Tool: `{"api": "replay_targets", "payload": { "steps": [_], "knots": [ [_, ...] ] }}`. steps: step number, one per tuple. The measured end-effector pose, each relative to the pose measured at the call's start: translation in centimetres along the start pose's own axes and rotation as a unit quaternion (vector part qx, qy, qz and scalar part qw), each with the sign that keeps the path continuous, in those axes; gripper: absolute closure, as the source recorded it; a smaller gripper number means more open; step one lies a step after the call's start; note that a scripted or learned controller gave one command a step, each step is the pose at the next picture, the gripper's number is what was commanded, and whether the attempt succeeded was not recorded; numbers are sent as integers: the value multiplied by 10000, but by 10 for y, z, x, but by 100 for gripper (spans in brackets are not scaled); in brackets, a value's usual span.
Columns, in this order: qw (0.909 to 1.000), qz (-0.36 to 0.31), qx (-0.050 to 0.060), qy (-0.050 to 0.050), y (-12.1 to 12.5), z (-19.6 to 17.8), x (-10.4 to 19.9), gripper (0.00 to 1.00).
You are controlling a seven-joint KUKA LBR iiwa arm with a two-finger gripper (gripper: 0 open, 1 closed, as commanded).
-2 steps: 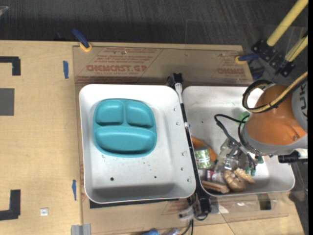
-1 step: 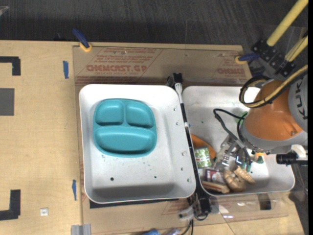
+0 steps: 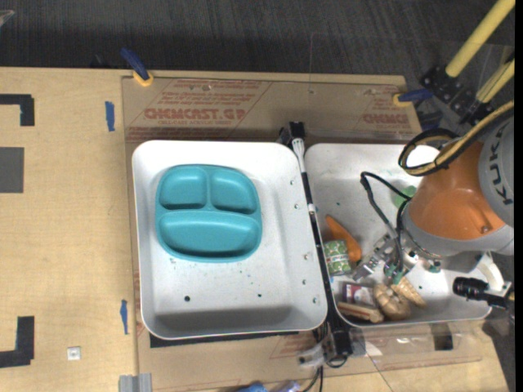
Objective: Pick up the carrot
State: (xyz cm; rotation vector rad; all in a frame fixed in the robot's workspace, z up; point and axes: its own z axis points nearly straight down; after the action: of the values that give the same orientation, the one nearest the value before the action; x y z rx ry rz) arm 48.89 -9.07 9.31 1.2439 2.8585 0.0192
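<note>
The carrot (image 3: 342, 234) is a small orange piece lying at a slant near the left wall of the right bin (image 3: 347, 166). My gripper (image 3: 390, 261) hangs low over the same bin, a short way to the right of the carrot and slightly nearer the front, above a pile of small items. The wrist with its orange band (image 3: 451, 205) rises behind it and hides part of the bin floor. Nothing orange shows at the gripper's tip.
A green-and-white packet (image 3: 337, 256) lies against the carrot's front end. Tan food pieces (image 3: 394, 299) and a small dark box (image 3: 356, 291) crowd the bin's front. A teal divided plate (image 3: 209, 212) sits in the left bin (image 3: 229, 300). Black cables (image 3: 377, 202) loop beside the wrist.
</note>
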Motion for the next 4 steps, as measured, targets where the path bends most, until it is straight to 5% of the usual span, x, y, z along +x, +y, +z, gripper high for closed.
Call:
{"api": "replay_targets", "payload": {
  "steps": [1, 2, 3, 4],
  "knots": [
    [9911, 1331, 4, 15, -6, 0, -4, 100],
    [9913, 1320, -14, -3, -4, -10, -5, 100],
    [9643, 2648, 34, 22, -7, 0, -3, 100],
    [9647, 2634, 22, 7, -6, -9, -4, 100]
  ]
}}
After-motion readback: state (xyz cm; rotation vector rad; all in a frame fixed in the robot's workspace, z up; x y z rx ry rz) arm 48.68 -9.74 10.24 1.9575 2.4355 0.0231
